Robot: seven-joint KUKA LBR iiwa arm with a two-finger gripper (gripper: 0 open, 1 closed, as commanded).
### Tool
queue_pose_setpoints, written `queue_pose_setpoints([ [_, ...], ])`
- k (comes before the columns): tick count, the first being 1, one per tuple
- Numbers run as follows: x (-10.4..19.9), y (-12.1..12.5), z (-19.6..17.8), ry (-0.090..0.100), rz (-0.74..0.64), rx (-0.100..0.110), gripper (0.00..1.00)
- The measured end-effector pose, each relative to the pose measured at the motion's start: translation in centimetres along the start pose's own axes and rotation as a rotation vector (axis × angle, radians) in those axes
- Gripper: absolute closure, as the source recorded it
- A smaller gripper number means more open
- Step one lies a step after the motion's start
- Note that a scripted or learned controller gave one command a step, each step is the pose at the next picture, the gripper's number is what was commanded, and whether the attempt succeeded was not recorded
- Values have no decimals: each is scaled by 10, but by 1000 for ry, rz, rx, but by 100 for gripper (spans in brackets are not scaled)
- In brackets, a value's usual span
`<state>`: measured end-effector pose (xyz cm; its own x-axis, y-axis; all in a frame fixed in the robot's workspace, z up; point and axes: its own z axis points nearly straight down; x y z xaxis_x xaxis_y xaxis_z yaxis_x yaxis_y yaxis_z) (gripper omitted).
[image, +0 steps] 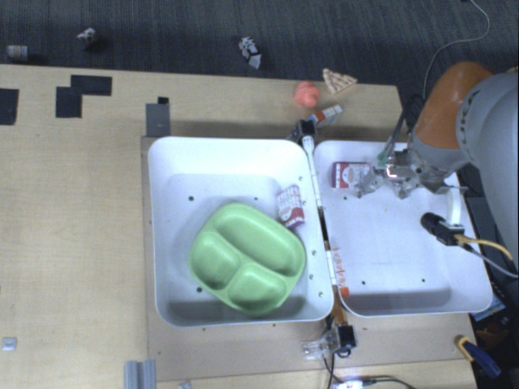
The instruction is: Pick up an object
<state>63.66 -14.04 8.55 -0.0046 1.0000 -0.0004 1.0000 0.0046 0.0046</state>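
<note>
You had the gripper (381, 177) low in the right bin (405, 290), upper centre-right of frame, right beside the red-and-white carton (347, 174), presumably lining up a grasp (how it was set I couldn't tell). The left bin (174, 217) held a green divided tray (247, 256) and a small packet (290, 204).

the wooden bench (73, 241) holds two white bins side by side, the left bin (166, 217) and the right bin (405, 294). an orange ball (306, 94) and a pizza slice toy (339, 80) sit at twelve o'clock from the bins.
</note>
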Motion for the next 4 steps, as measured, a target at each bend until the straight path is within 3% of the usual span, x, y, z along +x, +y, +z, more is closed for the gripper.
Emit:
queue_pose_setpoints([
  [1, 1, 2, -12, -1, -5, -6, 100],
  [2, 1, 2, -12, -1, -6, -5, 0],
  [3, 57, -35, -1, 1, -1, -1, 0],
  [4, 14, -23, -42, -1, 2, 0, 0],
])
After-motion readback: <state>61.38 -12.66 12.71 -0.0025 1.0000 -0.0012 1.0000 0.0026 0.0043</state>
